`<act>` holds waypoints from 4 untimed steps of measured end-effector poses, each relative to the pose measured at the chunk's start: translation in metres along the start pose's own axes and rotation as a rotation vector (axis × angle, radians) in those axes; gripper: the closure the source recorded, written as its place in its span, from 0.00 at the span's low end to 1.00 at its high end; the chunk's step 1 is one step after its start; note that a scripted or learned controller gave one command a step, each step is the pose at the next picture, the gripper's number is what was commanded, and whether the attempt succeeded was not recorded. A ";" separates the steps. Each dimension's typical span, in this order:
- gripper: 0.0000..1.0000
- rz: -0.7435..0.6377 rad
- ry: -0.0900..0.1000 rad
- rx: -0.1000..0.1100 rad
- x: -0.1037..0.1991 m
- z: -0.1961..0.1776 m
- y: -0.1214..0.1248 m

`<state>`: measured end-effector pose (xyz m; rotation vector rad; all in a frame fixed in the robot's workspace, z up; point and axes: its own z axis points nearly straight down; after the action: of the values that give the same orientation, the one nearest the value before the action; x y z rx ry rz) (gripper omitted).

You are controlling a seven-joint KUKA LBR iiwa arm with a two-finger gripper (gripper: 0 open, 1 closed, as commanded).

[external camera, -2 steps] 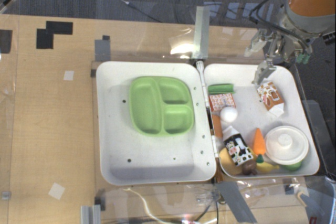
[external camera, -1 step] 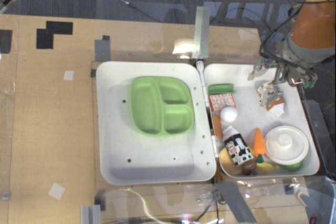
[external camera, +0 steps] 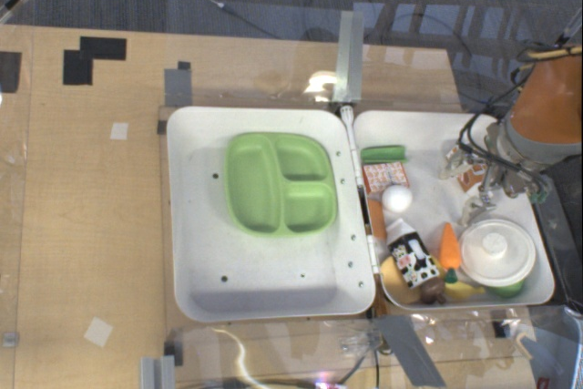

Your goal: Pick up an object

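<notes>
Toys are piled in the right bin [external camera: 543, 223], where the pincer [external camera: 483, 187] is seen low, though whether it is apart or together cannot be told.

2 white bins [external camera: 191, 196], 1 green tray [external camera: 278, 182], 1 white ball [external camera: 397, 199], 1 carrot [external camera: 450, 247].

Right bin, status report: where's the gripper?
Gripper low in right bin, nothing seen held. White bowl just below it. Orange carrot and bottle crowd nearby.

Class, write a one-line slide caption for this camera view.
Robot gripper over a cluttered right bin; green tray in the left.
</notes>
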<state>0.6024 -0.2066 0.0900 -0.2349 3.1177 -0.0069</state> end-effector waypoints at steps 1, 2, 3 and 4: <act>0.00 0.153 0.003 -0.003 -0.028 0.002 0.021; 0.00 0.362 0.005 -0.002 -0.021 0.001 0.053; 0.00 0.341 0.001 -0.001 0.047 -0.002 0.077; 0.00 0.381 -0.005 0.000 0.073 -0.002 0.076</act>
<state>0.5185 -0.1423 0.0908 0.3598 3.1006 -0.0011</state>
